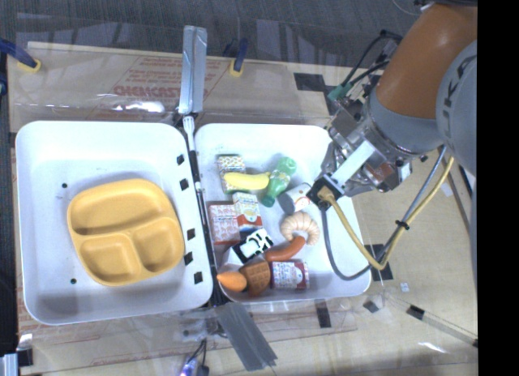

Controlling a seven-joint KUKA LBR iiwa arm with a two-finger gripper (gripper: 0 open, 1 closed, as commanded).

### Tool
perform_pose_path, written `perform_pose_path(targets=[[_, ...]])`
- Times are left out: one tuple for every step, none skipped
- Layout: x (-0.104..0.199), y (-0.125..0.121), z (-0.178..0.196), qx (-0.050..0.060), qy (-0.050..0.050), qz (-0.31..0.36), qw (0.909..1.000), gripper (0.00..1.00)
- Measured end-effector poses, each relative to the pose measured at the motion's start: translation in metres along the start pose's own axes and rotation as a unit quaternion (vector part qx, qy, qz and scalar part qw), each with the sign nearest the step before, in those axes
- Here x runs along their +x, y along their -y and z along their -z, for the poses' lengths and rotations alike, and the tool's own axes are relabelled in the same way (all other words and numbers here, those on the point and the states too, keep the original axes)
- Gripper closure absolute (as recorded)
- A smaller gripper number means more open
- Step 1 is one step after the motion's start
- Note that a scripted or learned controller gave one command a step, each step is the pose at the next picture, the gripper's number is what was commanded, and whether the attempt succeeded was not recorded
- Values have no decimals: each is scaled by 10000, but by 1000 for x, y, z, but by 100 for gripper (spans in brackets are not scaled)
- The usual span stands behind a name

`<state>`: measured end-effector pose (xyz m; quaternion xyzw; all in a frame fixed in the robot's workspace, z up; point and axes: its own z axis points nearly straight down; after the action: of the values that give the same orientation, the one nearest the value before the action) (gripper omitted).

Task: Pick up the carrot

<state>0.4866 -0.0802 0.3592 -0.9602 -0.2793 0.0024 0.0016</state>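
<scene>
Where toys crowd right bin — carrot, smooth orange, tapered.

text: red print on bench sheet | unreadable; labels on packets | too small to read

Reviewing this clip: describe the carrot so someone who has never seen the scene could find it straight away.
Look in the right-hand white bin, the one crowded with toy food, and go to its near left corner. The carrot is the small plain orange piece there, beside a brown item. Its solid orange sets it apart from the yellow banana and pale croissant farther up.
</scene>
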Motion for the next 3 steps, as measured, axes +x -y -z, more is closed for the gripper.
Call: perform_pose_path(targets=[[60, 67, 72, -35, -41, -1548, 9879, 100], [61, 82, 82, -22, -16, 79, 10000, 100], [81, 110, 83, -30, -40, -1442, 9895, 100]])
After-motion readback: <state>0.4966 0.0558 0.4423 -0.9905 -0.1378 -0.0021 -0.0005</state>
